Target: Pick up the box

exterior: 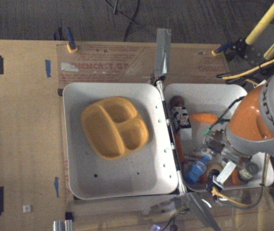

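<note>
The box [180,117] is small and white with black markings. It lies at the left side of the right bin [202,91], close to the divider between the bins. My gripper [210,154] hangs low over the front middle of that bin, right of and nearer than the box, and apart from it. The grey arm with its orange band [250,119] covers much of the bin's right half and hides what lies beneath it.
Around the gripper lie a blue bottle [195,170], an orange object [203,119], a dark brown round thing [176,101] and a thin red stick [177,149]. The left bin [79,177] holds a yellow divided plate [114,127].
</note>
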{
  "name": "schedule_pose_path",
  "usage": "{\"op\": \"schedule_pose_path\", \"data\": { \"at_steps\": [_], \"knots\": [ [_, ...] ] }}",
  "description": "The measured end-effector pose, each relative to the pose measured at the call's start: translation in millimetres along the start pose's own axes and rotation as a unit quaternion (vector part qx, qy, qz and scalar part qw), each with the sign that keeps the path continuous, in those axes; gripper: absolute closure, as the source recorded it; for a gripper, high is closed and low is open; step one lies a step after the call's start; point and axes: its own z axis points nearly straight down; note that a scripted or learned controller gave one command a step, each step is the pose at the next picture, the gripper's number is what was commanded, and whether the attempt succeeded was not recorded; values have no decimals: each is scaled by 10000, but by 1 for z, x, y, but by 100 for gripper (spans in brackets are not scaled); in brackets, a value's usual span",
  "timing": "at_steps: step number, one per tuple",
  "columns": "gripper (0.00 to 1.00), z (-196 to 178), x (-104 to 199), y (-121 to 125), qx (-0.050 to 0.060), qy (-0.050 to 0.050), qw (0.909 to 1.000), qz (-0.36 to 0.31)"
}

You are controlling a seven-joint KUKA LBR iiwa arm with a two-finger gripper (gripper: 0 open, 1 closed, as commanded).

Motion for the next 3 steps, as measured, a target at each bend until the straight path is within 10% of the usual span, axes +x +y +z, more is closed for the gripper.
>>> {"op": "schedule_pose_path", "data": {
  "at_steps": [1,2,3],
  "knots": [
    [100,-10,1,1,-9,9,10000,3],
    [0,-9,0,1,-3,3,10000,6],
    [0,-1,-38,23,4,6,10000,55]
  ]
}}
